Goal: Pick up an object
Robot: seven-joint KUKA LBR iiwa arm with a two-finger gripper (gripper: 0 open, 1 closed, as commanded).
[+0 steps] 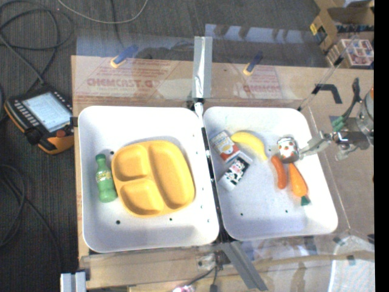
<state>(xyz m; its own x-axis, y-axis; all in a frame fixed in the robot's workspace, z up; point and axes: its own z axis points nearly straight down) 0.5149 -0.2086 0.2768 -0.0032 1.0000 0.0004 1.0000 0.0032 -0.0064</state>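
The right bin holds a yellow banana, a small red and white carton, a black and white box and two orange carrots. A shiny round-headed utensil lies above the carrots, its thin handle running right over the bin's rim. My gripper sits at the far right, outside the bin, close to the end of that handle. Nothing can be seen held in it.
In the left bin lie a yellow divided tray and a green bottle beside it. A metal divider runs between the bins. A teach pendant rests on the floor at left; cardboard boxes are at top right.
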